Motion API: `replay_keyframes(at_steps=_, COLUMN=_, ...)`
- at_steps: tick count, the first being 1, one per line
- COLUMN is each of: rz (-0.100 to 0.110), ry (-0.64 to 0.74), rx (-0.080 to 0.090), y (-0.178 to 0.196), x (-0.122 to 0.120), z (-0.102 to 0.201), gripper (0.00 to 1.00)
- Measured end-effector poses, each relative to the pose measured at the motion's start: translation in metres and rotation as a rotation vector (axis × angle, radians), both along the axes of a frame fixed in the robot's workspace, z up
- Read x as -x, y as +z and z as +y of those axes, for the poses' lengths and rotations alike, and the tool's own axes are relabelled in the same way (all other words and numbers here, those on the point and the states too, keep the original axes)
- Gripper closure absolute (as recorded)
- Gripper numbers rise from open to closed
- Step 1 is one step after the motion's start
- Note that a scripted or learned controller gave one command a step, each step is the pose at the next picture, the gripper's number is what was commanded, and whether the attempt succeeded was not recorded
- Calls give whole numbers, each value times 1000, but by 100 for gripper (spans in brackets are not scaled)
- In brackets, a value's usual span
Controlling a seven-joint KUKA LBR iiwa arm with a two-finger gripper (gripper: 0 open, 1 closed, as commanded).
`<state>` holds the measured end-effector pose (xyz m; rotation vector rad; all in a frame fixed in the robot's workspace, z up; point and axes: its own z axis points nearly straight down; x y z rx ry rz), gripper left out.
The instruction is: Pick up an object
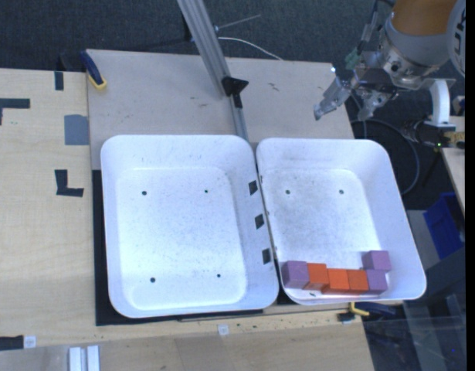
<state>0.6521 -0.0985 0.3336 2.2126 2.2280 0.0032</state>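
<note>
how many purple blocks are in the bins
3, all in the right bin, along its near edge: one purple block left of the orange blocks, one and one at their right end. Others may be hidden.

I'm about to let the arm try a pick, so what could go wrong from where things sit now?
1. The purple and orange blocks are packed in a tight row, so the fingers may find no gap between them.
2. They lie against the right white bin's near wall, which could obstruct the two-finger gripper.
3. The gripper hangs above the bin's far rim, so the reach across is long.
</note>
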Motion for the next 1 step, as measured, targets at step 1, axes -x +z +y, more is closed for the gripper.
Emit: replay_keyframes(at_steps=1, rz=8, ry=-4, rx=-1, y=-22, x=57, z=29, gripper=0)
